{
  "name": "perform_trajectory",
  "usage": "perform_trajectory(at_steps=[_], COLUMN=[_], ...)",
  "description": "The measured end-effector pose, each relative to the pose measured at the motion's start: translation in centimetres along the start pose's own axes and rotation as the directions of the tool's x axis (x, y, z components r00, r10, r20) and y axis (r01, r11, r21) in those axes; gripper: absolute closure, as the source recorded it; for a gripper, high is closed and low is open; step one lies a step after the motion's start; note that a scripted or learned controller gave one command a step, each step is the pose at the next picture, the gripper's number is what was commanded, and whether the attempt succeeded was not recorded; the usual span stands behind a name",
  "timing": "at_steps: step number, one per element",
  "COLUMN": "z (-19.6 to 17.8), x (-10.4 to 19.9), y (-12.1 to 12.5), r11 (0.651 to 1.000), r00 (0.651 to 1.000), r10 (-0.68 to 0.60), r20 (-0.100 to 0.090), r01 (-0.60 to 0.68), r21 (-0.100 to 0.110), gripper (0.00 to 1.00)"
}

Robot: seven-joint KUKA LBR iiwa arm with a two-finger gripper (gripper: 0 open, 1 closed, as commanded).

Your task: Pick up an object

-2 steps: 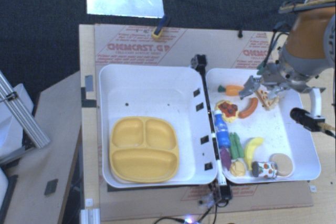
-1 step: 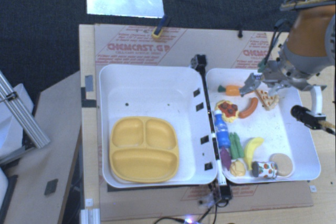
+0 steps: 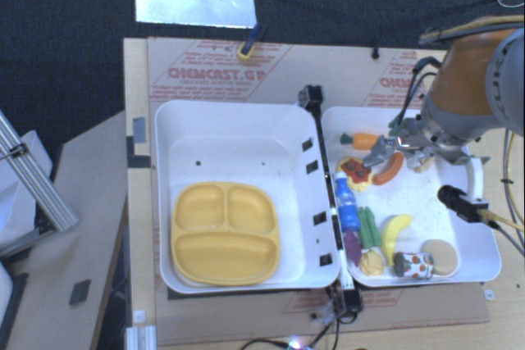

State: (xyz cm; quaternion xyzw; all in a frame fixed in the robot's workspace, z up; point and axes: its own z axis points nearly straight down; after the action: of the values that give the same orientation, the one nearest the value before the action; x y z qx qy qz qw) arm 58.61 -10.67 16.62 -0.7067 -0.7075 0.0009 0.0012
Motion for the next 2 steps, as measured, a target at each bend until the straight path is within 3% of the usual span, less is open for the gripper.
perform_trajectory(at_steps=[2], z=[8.3], x=[0.1], y=[-1.0], r11=[1.0], r00=[1.0], r10=[0.0], r20=[-0.001], r01=[0.0], r21=[-0.001], gripper=[0.0])
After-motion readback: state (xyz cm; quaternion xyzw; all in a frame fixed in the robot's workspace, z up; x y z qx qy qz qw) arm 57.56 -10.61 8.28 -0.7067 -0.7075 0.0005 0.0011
